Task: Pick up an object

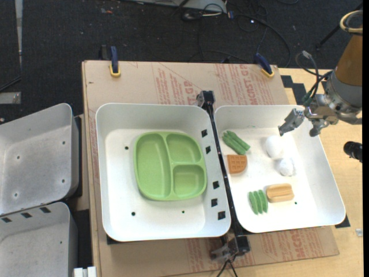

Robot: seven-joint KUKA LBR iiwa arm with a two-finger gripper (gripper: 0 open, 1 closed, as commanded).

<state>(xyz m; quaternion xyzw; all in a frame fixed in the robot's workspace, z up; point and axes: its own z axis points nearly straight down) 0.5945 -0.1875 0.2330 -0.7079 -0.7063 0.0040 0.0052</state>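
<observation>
From above, the gripper (304,122) hangs over the back right corner of the right bin (323,212), its fingers spread open with nothing between them. Just beside it lie two white lumps (273,145). The left bin (115,218) carries a green tray (170,165).

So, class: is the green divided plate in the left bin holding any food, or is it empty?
Empty. The green divided plate shows bare green in all three compartments; the toy food pieces, like the waffle, lie in the right bin.
</observation>
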